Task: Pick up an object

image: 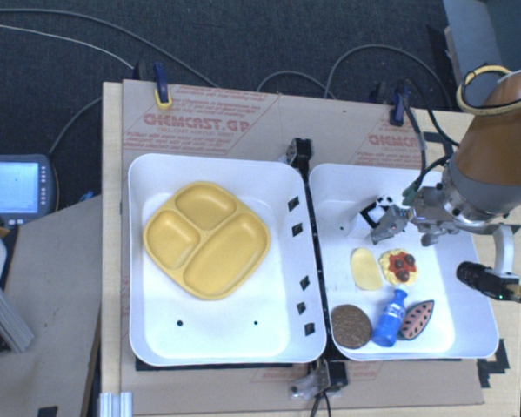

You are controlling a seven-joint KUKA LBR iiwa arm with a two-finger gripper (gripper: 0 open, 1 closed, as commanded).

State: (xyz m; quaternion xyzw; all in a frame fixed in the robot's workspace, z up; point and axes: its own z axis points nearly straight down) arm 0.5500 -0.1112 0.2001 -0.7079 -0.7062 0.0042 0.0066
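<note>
**Claw over right bin, nothing in it yet**

Currently, camera view: two white bins side by side on the bench. The left bin [150, 328] carries a yellow divided plate [207, 240] and nothing else of note. The right bin [463, 340] carries the candidates, all grouped in its near half: a pale yellow oval piece [365, 268], a small round pizza-like piece [399, 265] just right of it, a brown round disc [351, 326] near the front edge, a blue bottle [391, 317] beside the disc, and a reddish seeded slice [417, 319] touching or almost touching the bottle on its right.

The arm comes in from the right. Its claw [383, 220] sits in the far-middle part of the right bin, pointing left. Fingers look spread, with no object between them; the black parts blur together, so this is a judgement.

Key relation: the yellow oval piece and the pizza piece lie just near-side of the claw, closest of all. The oval's long axis runs near-to-far. The bottle lies farther toward the front, tilted, cap toward the far-right.

Judgement: pick not yet made; the claw must travel toward the near side and descend.
</note>
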